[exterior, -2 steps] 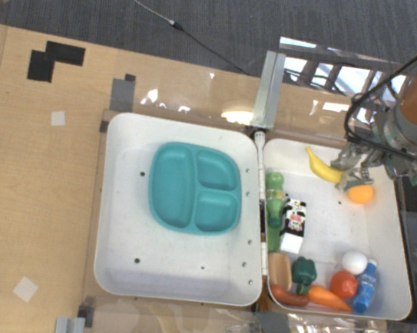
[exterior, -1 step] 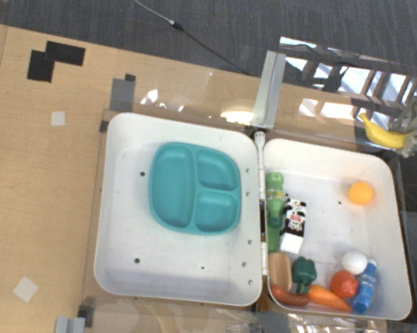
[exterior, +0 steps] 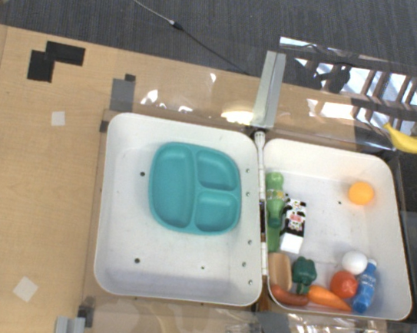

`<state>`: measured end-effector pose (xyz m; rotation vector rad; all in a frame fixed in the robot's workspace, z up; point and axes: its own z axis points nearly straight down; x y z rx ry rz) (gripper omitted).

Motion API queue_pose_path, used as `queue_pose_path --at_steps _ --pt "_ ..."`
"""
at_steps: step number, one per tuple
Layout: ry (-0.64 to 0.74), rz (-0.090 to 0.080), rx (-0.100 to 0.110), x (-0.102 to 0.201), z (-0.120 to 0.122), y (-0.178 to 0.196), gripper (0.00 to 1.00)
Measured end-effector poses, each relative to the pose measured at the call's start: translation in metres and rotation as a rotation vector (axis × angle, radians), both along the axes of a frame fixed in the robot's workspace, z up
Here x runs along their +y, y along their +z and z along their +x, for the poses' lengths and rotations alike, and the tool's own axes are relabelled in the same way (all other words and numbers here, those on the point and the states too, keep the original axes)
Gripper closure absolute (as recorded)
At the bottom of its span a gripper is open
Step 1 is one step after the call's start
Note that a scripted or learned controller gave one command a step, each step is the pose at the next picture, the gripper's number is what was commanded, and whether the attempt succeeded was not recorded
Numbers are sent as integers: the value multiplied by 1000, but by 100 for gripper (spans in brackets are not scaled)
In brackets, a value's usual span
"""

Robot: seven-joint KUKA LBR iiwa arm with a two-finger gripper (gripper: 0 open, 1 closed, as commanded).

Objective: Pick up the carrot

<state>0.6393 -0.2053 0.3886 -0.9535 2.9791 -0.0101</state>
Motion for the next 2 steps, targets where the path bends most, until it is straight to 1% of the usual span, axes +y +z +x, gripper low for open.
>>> queue_pose_path --at_steps 1,2 --pt "420 2 15 1 -52 -161 100" --pt "386 -10 -2 -1 -79 -55 100"
